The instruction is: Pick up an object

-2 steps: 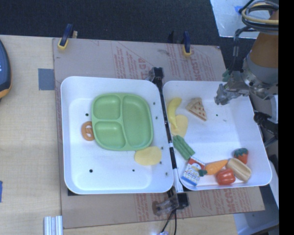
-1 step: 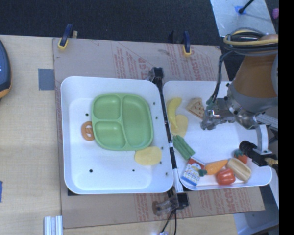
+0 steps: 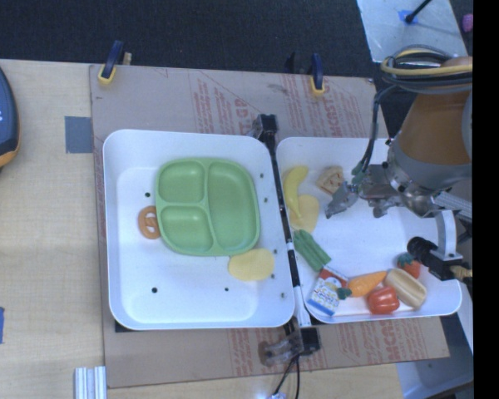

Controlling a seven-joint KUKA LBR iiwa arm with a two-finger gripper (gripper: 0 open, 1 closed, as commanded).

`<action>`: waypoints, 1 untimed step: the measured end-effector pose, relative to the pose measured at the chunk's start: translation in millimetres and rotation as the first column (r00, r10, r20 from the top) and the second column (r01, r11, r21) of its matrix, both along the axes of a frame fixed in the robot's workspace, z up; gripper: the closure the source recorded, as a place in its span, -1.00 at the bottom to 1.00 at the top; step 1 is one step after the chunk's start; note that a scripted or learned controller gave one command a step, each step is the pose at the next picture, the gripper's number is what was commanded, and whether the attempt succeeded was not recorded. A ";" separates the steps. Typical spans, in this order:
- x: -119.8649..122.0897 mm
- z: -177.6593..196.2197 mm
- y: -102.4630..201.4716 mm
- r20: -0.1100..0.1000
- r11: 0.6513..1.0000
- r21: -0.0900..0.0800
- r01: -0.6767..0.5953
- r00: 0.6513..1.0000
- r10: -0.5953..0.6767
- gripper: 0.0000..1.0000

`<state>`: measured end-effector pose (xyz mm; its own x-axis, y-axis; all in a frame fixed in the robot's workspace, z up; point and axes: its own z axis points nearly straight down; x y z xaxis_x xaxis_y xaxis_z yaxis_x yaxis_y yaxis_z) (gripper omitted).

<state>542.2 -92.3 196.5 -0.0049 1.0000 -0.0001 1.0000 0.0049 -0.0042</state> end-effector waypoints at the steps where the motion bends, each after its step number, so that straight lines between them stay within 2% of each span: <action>1: -5.7 -5.3 33.6 -0.003 1.000 0.002 -0.004 1.000 0.004 -1.00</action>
<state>536.5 -58.6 191.2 -0.0086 1.0000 0.0015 0.9999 0.0086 -0.0069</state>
